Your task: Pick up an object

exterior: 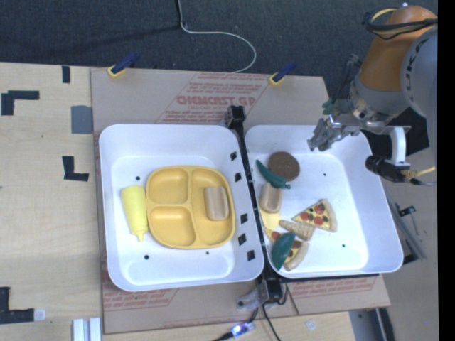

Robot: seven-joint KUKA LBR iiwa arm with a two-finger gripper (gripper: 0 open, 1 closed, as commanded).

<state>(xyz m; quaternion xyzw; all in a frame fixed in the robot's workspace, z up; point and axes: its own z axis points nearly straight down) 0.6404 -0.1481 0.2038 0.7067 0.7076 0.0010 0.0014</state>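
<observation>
The right bin [355,190] holds a brown round patty [284,165], a green pepper [272,175], a tan bread roll [270,198], a pizza slice [317,216], a yellow piece [270,223] and a teal and tan item [287,248] near the front. My gripper [321,138] hangs over the bin's back right part, right of and above the patty, with nothing between its fingers that I can see. The grey arm with its orange band [393,45] reaches in from the upper right.
The left bin [117,148] carries a yellow divided tray [170,212] with a tan roll [216,203] in it, and a yellow bottle-shaped toy [134,209] beside it. A black divider [245,183] separates the bins. A cable [213,30] runs across the dark floor behind.
</observation>
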